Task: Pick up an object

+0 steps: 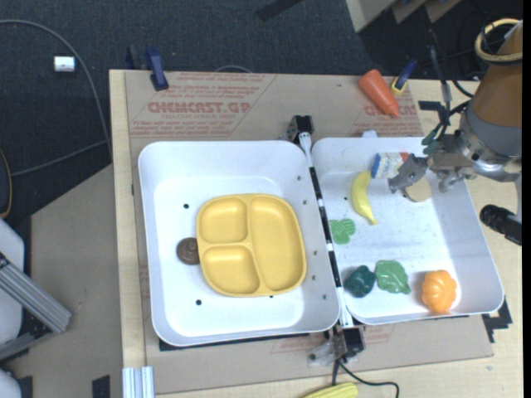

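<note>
While the arm reaches in from the right, contents are listed against the right bin (477, 247):
Yellow tray (249, 245): left of it, in the left bin (158, 222).
Gripper (412, 185): over its upper part; finger spread cannot be told.
Banana (362, 196): upper left, nearest candidate.
Orange pumpkin (438, 290), green pieces (392, 276): lower edge.
Risk: a closure beside the curved banana likely nudges it away, judging by the offset.

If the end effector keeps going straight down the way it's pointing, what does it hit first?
Most likely the floor of the right bin, just right of the banana. The end effector hangs over the bin's upper part, near a small blue and white item, though depth is unclear.
</note>
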`<state>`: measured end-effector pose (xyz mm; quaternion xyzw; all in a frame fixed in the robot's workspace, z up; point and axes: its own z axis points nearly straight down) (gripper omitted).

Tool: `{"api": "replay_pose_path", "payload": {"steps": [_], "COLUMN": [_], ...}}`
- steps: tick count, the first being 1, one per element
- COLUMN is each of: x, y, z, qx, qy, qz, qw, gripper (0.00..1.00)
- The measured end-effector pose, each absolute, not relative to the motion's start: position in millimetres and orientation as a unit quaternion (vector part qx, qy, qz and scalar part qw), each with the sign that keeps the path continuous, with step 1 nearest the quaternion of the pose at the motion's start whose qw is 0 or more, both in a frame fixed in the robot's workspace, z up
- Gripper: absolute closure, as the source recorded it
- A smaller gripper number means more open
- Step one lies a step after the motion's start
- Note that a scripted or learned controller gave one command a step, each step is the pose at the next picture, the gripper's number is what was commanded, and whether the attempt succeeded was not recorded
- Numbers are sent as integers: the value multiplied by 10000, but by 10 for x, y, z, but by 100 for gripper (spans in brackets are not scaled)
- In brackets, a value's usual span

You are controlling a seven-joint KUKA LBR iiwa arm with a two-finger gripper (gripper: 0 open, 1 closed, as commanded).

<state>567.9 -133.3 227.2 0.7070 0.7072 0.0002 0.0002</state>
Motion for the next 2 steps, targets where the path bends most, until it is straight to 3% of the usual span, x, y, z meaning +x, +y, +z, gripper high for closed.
{"api": "replay_pose_path", "payload": {"steps": [1, 2], "x": [5639, 6242], "y": [-1056, -1106], "z": [908, 849], "qx": [7071, 7069], "qy": [7071, 7073], "qz": [-2, 2], "qw": [-6, 5], "gripper": [0, 0]}}
